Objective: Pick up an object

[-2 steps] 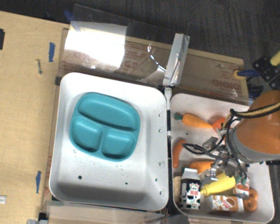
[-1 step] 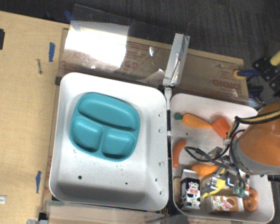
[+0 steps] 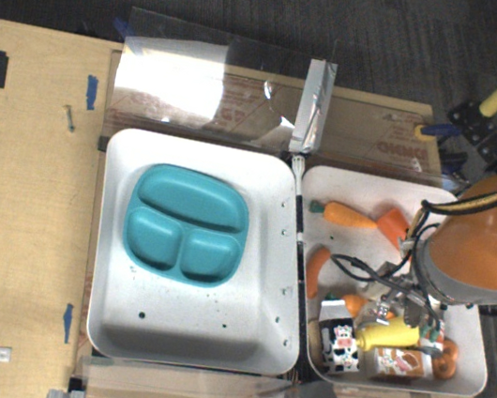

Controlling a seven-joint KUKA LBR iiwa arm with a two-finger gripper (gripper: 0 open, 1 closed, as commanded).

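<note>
Under end effector (image 3: 396, 317), sideways yellow bottle (image 3: 388, 338)

A: Which lettering can we make out here?

B: We find printing on the brown cardboard panel (image 3: 388, 137) standing behind the right bin (image 3: 470, 375): reddish block letters near its right end, seen upside down and too blurred for us to spell out.

A: And on the things inside that bin?

B: We note a small carton with a black-and-white cow pattern (image 3: 344, 345) and a jar with a reddish label (image 3: 403, 363); any words on either are too small for us to read.

A: Numbers or signs elsewhere?

B: None that we can read.
</note>
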